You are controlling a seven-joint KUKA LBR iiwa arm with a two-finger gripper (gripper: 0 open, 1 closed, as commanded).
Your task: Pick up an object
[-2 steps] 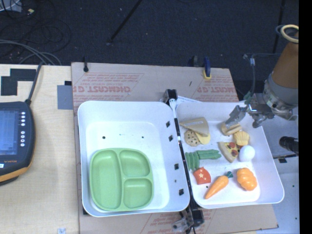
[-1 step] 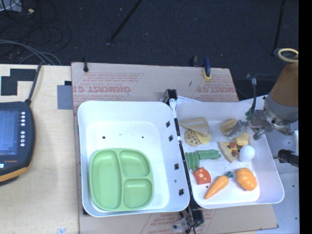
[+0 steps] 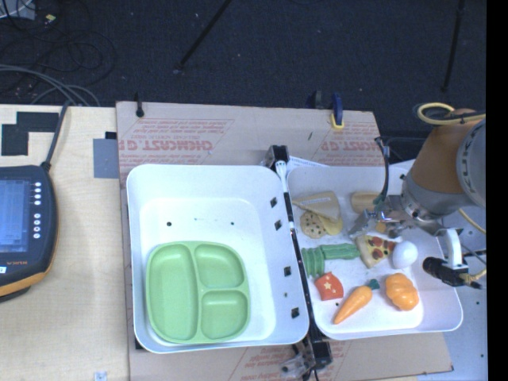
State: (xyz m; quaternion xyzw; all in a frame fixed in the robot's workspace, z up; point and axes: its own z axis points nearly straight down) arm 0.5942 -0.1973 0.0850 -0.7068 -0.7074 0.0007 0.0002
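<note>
Camera view looks down on a counter [image 3: 87, 292] with two shallow white bins side by side on a sheet of cardboard [image 3: 238, 129]. At nine o'clock, the left bin [image 3: 206, 185] carries a green divided plate [image 3: 197, 292] set toward its seven o'clock corner. At three o'clock, the right bin [image 3: 444, 312] carries the toy food.

The arm [image 3: 444, 165] comes in from three o'clock, and its claw [image 3: 373, 222] sits low in the middle of the right bin, above a pizza slice [image 3: 375, 248]. Whether the claw is spread or pressed together I cannot tell, and nothing can be seen pinched in it.

Around the claw the bin is crowded. A white egg [image 3: 404, 253] lies just beside the pizza slice at three o'clock of it. A green handle-shaped piece [image 3: 333, 253] lies at nine o'clock of the slice. A cookie [image 3: 312, 225] and a wedge of cheese [image 3: 317, 205] sit toward ten o'clock, near the divider between the bins. A tan piece [image 3: 365, 201] lies at twelve o'clock, partly hidden by the arm's cable. Toward six o'clock lie a red piece [image 3: 329, 286], a carrot [image 3: 353, 303] and an orange pepper [image 3: 401, 290].

A control pendant [image 3: 20, 221] rests at the counter's nine o'clock edge.
</note>
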